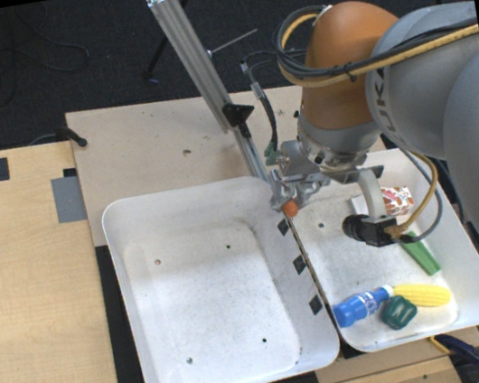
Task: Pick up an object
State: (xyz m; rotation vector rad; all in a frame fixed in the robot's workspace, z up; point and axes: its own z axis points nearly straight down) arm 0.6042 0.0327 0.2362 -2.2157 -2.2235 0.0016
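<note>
The grey arm (pixel 440 77) is reaching in from the right, and its orange band (pixel 346 39) is showing above the wrist. The gripper (pixel 289 188) is hanging over the upper left corner of the right bin (pixel 339 260), just beside the border where the two white bins are meeting. How far the gripper is open I cannot tell, because the wrist is covering it from above. A small orange piece (pixel 290 208) is showing at its lower end, but I cannot tell if this is a part of the tool or a separate thing. Nothing is visibly being held.

The things for picking are all lying in the right bin, well apart from the gripper. Near the lower edge a blue bottle (pixel 362 305) is lying on its side, with its white end pointing to the right. A yellow corn cob (pixel 423 295) is lying just beside it, further right. A dark green rounded object (pixel 398 312) is sitting between them, a little lower; it seems to be touching both. Above the corn, a green stick (pixel 422 256) is lying at a slant. Higher up, near the right wall, a red and white packet (pixel 397 198) is peeking out, partly hidden by the robot.

The left bin (pixel 199 276) is lying next to it on the pale bench (pixel 140 148). A long metal rail (pixel 197 56) is leaning up behind the bins.
</note>
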